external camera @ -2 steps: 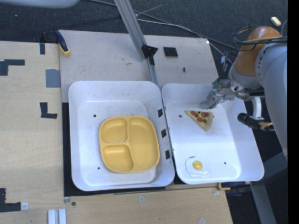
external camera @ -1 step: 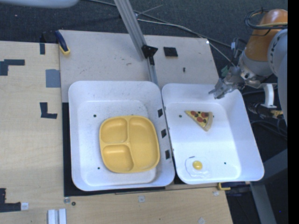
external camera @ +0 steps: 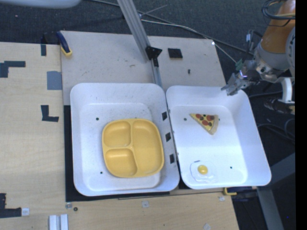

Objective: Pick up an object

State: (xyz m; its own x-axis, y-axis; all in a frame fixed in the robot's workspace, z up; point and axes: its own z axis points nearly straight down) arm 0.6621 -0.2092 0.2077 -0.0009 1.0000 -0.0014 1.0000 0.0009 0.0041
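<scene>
While the arm (external camera: 276, 37) reached in from the right of the camera view, its gripper (external camera: 234, 86) hung over the far right corner of the right bin (external camera: 252, 128), at the rim; whether it was open or shut could not be told from this view, and no object was visible in it. All positions below are given relative to the right bin. A toy pizza slice (external camera: 206, 121) lay inside it, on the floor toward the far side, near the gripper but apart from it. A toy fried egg (external camera: 202, 170) lay inside it as well, close to the near wall and well apart from the pizza slice. Just beside the right bin, on its left and nearly touching it, stood the left bin (external camera: 81, 128). A yellow divided plate (external camera: 133, 147) with three compartments rested flat in the left bin, toward the side adjoining the right bin.
</scene>
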